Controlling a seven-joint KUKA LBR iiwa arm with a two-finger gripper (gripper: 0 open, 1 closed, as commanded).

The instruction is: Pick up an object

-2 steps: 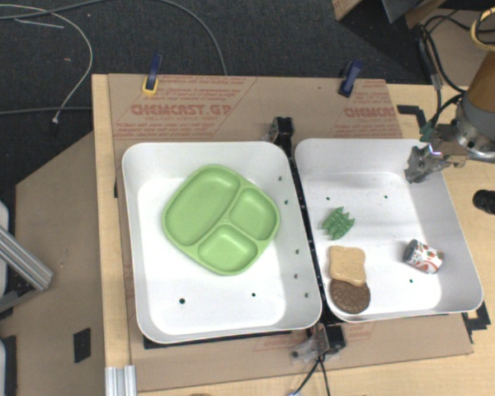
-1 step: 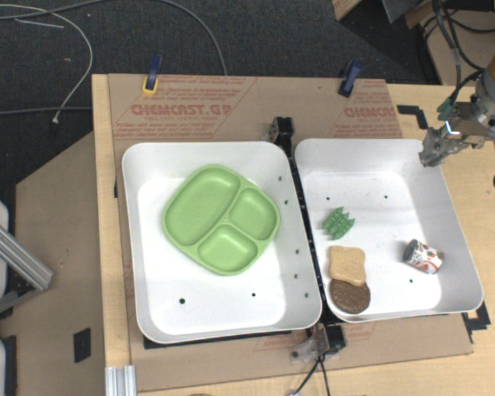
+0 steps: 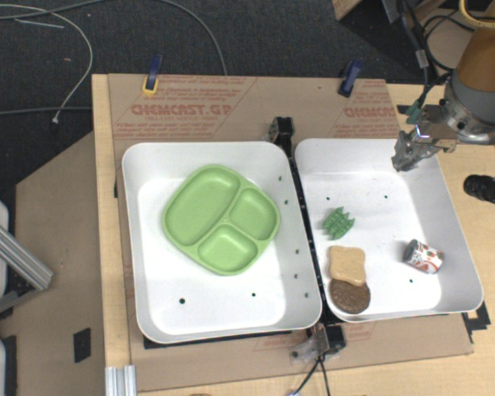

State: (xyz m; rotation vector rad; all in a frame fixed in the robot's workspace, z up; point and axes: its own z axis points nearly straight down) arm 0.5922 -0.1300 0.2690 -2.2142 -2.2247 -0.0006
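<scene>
- Camera view: the gripper [image 3: 409, 157] hangs over the far right corner of the right bin [image 3: 379, 165]. It holds nothing. Can't tell if it's wide or narrow, too small to see.
- Things to grab, all in the right bin: a green toy [image 3: 338, 222] near the middle, a toast slice [image 3: 346, 263] touching a brown round thing [image 3: 350, 295] at the front, and a small can [image 3: 423, 256] on its side by the right wall.
- The left bin [image 3: 148, 254] has a green plate [image 3: 221, 219] w/ 3 parts.
- I think the can's closest. Best way: go over it, come straight down, squeeze across its thin side so it won't roll.
</scene>
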